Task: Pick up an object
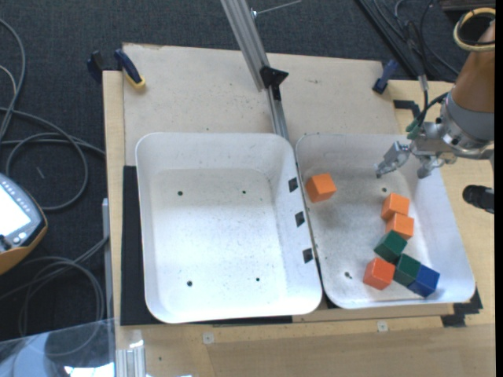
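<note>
My gripper (407,164) hangs over the far right part of the right bin (346,285), its two fingers spread open with nothing between them. Just below it sit two orange blocks (396,206) (403,225), one behind the other. Further toward the front lie two green blocks (390,247) (408,269), a third orange block (379,273) and a blue block (425,280). One more orange block (321,187) sits alone near the bin's left wall.
The left bin (149,179) lies beside the right one, with a row of black clips (299,219) along the shared edge. A metal post (244,30) rises behind the bins. Blue clamps (130,67) (384,77) hold the board's far corners.
</note>
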